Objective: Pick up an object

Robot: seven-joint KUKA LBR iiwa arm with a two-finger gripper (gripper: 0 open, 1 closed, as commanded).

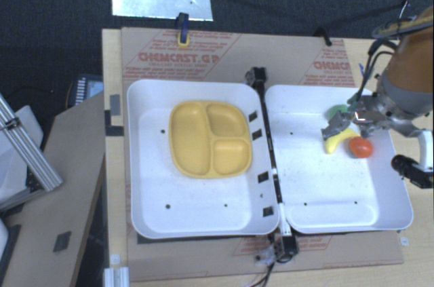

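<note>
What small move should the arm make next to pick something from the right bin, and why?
Probably a short descent onto the banana. The gripper sits just above the cluster of banana, green object and orange-red ball in the right bin, and nothing is visibly held.

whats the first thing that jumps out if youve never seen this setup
The big yellow divided plate in the left bin draws the eye first. Next come the bright items in the right bin: a yellow banana beside an orange-red ball, with a green piece just behind, under the arm's gripper.
</note>
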